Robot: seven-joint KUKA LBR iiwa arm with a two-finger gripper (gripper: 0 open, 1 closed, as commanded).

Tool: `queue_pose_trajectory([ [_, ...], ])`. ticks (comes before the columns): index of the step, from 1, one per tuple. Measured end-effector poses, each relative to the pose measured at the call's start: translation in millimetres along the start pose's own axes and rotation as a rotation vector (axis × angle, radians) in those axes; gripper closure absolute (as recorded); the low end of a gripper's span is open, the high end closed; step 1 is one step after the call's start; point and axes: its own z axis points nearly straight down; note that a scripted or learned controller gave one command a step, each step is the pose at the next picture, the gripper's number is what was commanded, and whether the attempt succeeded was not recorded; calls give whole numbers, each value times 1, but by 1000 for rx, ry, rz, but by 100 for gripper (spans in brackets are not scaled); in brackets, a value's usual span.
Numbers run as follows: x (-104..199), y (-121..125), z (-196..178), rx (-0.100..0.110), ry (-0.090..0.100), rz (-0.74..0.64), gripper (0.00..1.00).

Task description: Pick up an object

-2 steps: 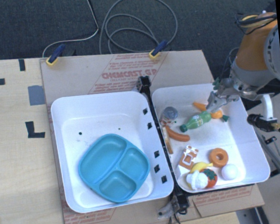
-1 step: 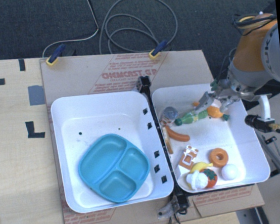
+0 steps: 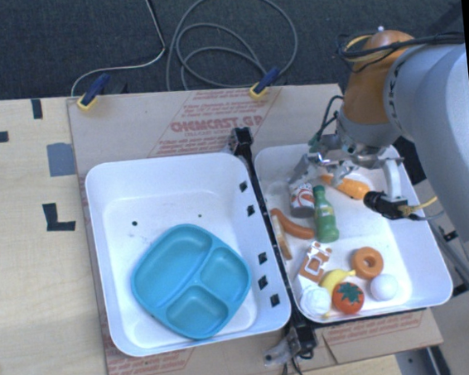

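My gripper hangs low over the back of the right bin, below the orange band of the arm. Just under and in front of it stand a green bottle and a red and white can. An orange carrot lies to its right. Further forward are a brown sausage, a small lettered box, a donut, a banana, a tomato, a white egg and a white lump.
The left bin holds a blue divided plate towards its front. A black divider runs between the bins. Cables loop on the dark floor behind the bench. The arm's grey body fills the right side.
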Motion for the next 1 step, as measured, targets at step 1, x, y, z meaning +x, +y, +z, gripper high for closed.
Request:
queue_pose_trajectory([
  [1, 20, -54, 26, -6, -1, 0, 0],
])
